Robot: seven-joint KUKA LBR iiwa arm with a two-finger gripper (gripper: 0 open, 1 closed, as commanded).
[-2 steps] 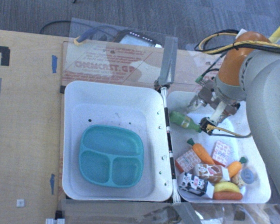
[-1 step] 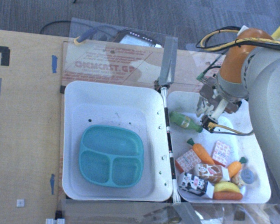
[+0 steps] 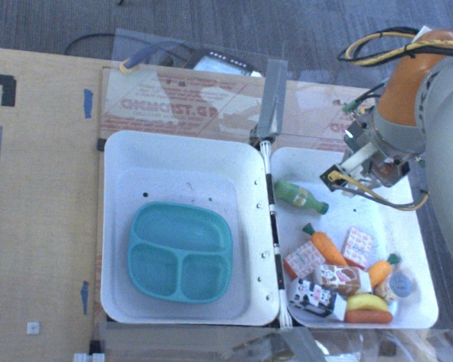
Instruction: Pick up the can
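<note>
Your arm [image 3: 431, 99] reaches in from the right, and its end effector [image 3: 379, 167] hangs over the far right part of the right bin [image 3: 389, 218], above bare white floor. You cannot tell from this angle whether the end effector is open or closed, and nothing is seen in its grasp.

The can [image 3: 400, 285] sits well away from it, in the near right corner of the same bin, with its bluish top facing the camera. It is hemmed in. A short carrot [image 3: 380, 272] presses against its left side, and a banana [image 3: 367, 303] lies just in front and to the left, with a red item [image 3: 370, 316] tucked along the banana's near edge. The bin wall closes off the can's right side.

More clutter fills the near half of that bin. A brown packet [image 3: 342, 279] sits beside a black-and-white carton [image 3: 313, 297], and a red-and-white box [image 3: 305, 260] lies near the centre divider. A longer carrot [image 3: 329, 247] lies at a slant, and a pink patterned box [image 3: 359, 246] is just right of it. Farther back, a green bottle [image 3: 298, 195] lies on its side near the divider, to the left of the end effector and apart from it.

The left bin [image 3: 126, 160] holds a teal divided plate [image 3: 179, 252], lying flat toward its near side. Both bins rest on the tan surface [image 3: 36, 199], which carries blue tape marks [image 3: 87, 103].
</note>
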